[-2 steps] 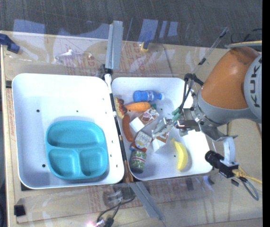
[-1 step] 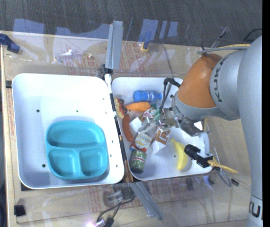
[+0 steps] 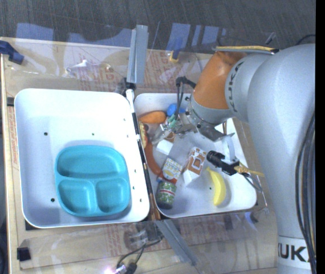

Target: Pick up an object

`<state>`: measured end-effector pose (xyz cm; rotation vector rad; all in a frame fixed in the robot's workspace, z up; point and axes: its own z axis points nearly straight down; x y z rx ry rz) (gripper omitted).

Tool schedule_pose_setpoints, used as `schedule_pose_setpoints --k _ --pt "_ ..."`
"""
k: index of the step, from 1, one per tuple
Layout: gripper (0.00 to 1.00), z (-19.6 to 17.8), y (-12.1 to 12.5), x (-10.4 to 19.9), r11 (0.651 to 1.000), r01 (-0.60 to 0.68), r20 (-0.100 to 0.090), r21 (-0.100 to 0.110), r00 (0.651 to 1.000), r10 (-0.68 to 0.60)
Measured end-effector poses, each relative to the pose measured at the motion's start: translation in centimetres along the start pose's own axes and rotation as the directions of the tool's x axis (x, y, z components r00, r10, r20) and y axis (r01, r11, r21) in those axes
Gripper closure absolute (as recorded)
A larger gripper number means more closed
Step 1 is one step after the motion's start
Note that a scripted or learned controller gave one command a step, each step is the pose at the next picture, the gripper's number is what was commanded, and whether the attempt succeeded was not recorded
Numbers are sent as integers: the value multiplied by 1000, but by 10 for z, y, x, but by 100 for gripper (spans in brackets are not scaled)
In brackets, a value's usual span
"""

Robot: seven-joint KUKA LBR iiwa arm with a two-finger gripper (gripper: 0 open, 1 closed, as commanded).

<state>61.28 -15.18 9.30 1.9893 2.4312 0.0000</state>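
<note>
My gripper (image 3: 171, 127) reaches down into the back left part of the right bin (image 3: 248, 201). It is just right of an orange carrot-like piece (image 3: 151, 117) and just below a small blue object (image 3: 172, 108). In front of it lie a white and brown carton (image 3: 195, 161) and a small printed packet (image 3: 171, 168). Further forward a dark jar with a green label (image 3: 166, 192) lies on its side. A yellow banana (image 3: 219, 189) rests near the front right. A long orange strip (image 3: 149, 156) runs along the bin's left wall.
The left bin (image 3: 31, 113) holds a turquoise divided tray (image 3: 92, 181) in its front half. A raised divider (image 3: 134, 119) separates the two bins. The arm's bulk covers the right bin's back right corner.
</note>
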Motion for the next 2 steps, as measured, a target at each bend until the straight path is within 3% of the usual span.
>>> schedule_pose_setpoints --k 1,2 --pt "100 -11 -1 -3 1000 -2 3 3 1000 2" --pt "100 -160 7 54 982 -188 0 2 982 188"
